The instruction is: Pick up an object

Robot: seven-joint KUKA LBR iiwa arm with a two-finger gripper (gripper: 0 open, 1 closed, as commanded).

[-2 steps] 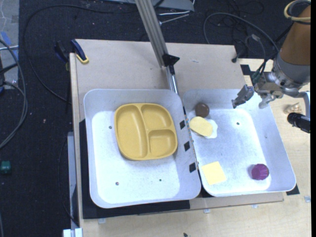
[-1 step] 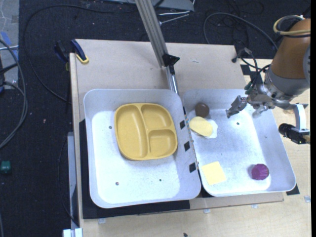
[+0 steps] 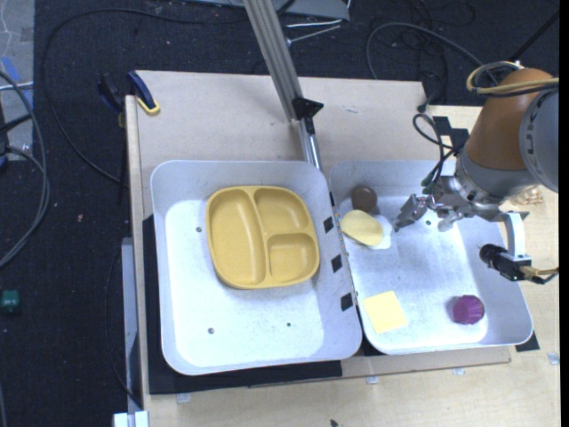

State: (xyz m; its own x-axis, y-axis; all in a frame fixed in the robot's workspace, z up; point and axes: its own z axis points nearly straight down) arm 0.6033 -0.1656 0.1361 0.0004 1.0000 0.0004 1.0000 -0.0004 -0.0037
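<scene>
closest to the camera lies the flat yellow square (image 3: 385,310), on the floor of the right bin (image 3: 498,332) near its front wall. a purple ball (image 3: 468,309) sits apart from it toward the right corner. further back, a pale yellow rounded piece (image 3: 363,228) rests beside a small brown object (image 3: 363,197), the two almost touching, close to the wall between the bins. the left bin (image 3: 178,327) holds a yellow divided tray (image 3: 262,236).

the gripper (image 3: 412,213) hangs low over the right bin, just to the right of the pale yellow rounded piece, and nothing is between its fingers. its jaws look a little apart, but they are small and dark here, so i cannot tell this for sure.

i judge the step in hand is the approach, and the pale piece is the most probable target because it is nearest. to do it well, the arm should bring the fingers over the middle of this piece, open wide enough to pass on both sides, and go down until they almost reach the floor. the brown object is so close that one finger may push it, so turning the wrist away from it would help.
</scene>
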